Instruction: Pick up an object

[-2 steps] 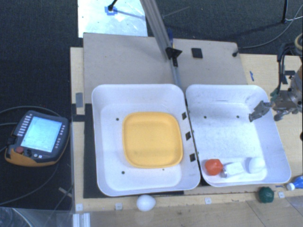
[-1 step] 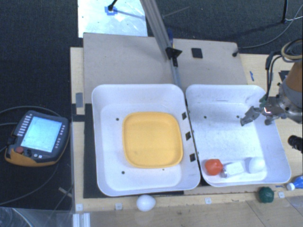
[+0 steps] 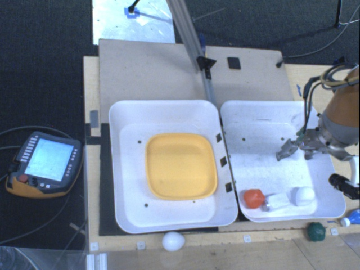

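Spanning the middle of the view is the bench [image 3: 247,77], its pale board carrying two shallow white bins side by side. Biggest on it is the left bin [image 3: 126,207], and sitting square in its floor is a yellow square dish [image 3: 181,166], lying flat. Next door, touching edge to edge, is the right bin [image 3: 253,117], its upper floor bare and speckled.

Over at the right edge comes the arm [image 3: 344,114], grey with the orange band showing above the wrist, cables looping over its top. Reaching leftward from it, the gripper [image 3: 288,149] sits over the right bin's middle, fingers parted a little with nothing between them (no object in its grasp at this moment).

Now the things to pick, all lined along the right bin's near wall, well apart from the gripper: a white rounded object [image 3: 304,195] toward the right, a small white tube-like piece [image 3: 277,201] just beside it, and a red object [image 3: 253,198] touching that piece's left end.

Off the bins, on the floor to the left, lies a teach pendant [image 3: 44,163] with a lit screen. Along the bench's near strip sit a white egg-shaped object [image 3: 173,241] below the left bin and a dark green ball [image 3: 316,231] below the right one.
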{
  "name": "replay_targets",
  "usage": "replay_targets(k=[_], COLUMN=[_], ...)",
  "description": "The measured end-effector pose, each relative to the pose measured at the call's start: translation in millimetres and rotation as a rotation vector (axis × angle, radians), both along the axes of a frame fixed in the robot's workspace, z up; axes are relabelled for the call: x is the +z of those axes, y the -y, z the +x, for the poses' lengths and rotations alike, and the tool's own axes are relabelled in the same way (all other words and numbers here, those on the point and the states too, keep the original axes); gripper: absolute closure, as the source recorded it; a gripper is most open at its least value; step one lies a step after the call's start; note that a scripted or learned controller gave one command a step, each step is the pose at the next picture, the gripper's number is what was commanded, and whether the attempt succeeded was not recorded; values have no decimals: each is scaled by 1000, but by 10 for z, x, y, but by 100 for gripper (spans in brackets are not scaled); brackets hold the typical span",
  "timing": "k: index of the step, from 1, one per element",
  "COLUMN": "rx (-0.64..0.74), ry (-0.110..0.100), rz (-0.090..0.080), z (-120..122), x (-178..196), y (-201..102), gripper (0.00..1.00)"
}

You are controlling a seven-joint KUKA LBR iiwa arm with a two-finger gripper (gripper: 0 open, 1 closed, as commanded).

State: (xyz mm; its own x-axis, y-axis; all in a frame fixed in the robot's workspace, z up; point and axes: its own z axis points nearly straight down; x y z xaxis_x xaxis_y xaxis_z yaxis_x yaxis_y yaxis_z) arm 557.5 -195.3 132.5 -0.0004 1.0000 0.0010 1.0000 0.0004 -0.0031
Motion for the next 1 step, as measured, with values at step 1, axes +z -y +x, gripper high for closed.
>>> replay_targets(k=[1], rx=[0], ry=[5], rz=[-2], z=[13], x=[129], y=[6], gripper=[100])
